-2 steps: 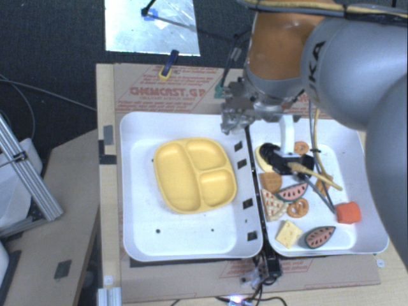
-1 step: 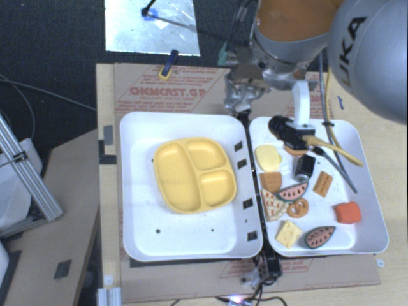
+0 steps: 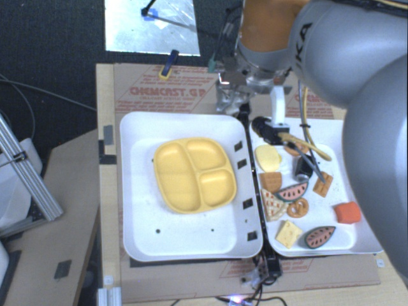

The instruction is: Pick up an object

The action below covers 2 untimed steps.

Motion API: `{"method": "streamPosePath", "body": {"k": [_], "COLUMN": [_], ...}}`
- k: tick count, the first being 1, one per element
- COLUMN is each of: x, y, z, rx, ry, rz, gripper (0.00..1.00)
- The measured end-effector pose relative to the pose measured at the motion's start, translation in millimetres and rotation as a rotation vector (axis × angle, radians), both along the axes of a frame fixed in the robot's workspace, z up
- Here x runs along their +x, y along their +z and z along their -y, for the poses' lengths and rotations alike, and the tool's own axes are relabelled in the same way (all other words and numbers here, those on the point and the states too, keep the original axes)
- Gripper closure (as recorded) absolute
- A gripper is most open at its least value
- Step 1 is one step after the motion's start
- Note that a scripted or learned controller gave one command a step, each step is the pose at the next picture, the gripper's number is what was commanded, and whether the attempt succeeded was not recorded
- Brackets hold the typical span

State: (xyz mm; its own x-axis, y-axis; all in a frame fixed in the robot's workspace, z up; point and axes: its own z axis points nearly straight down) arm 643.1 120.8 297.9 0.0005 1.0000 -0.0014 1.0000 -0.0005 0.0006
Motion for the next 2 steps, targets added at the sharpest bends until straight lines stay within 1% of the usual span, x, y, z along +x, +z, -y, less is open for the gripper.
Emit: {"method": "streamPosePath", "body": {"k": [1, 2], "x": [-36, -33], "y": [2, 198], "z": [-31, -69], "rx": [0.003, 0.009], "ry": [0.007, 0.009], "rz": [-0.001, 0.02], "gripper": [1.0, 1.0]}}
